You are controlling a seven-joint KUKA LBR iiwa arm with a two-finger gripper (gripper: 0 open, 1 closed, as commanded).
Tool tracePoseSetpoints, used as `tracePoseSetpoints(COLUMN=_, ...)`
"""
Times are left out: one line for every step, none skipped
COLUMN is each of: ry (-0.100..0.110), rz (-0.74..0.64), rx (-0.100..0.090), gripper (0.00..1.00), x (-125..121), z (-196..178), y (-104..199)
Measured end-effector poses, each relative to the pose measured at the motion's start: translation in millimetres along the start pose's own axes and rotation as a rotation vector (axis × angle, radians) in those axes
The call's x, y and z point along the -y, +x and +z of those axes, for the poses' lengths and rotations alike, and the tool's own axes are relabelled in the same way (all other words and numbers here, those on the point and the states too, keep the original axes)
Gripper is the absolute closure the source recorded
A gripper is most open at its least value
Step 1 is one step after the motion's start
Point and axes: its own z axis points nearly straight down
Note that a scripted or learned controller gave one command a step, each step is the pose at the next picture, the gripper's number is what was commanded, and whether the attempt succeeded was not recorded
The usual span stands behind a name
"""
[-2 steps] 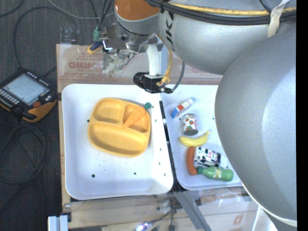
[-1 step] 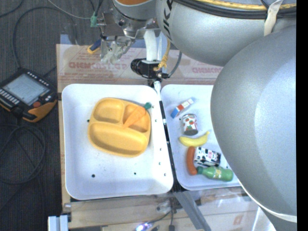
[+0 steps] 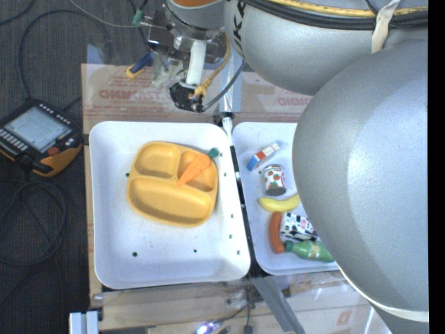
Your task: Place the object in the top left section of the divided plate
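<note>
A yellow divided plate [image 3: 161, 202] sits in the left white bin [image 3: 115, 256]. An orange carrot [image 3: 194, 168] with a green top lies in the plate's upper right section, its tip toward the middle ridge. The plate's upper left section [image 3: 156, 159] holds nothing. My gripper [image 3: 165, 69] hangs beyond the far edge of the left bin, well apart from the plate and the carrot.
The right bin [image 3: 245, 139] holds a blue and red tube [image 3: 264, 155], a spotted cup [image 3: 274, 179], a banana [image 3: 278, 203], a red sausage [image 3: 276, 232], a cow-patterned piece [image 3: 299, 225] and a green bottle [image 3: 310, 252]. The arm's grey body covers the right side.
</note>
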Motion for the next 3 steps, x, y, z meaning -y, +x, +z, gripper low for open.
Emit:
tracePoseSetpoints(ry=0.000, rz=0.323, rx=0.000, gripper=1.00, x=0, z=-18, y=16)
tracePoseSetpoints(ry=-0.002, rz=0.322, rx=0.006, gripper=1.00, x=0, z=-27, y=17)
tracePoseSetpoints(ry=-0.004, rz=0.321, rx=0.012, gripper=1.00, x=0, z=-35, y=17)
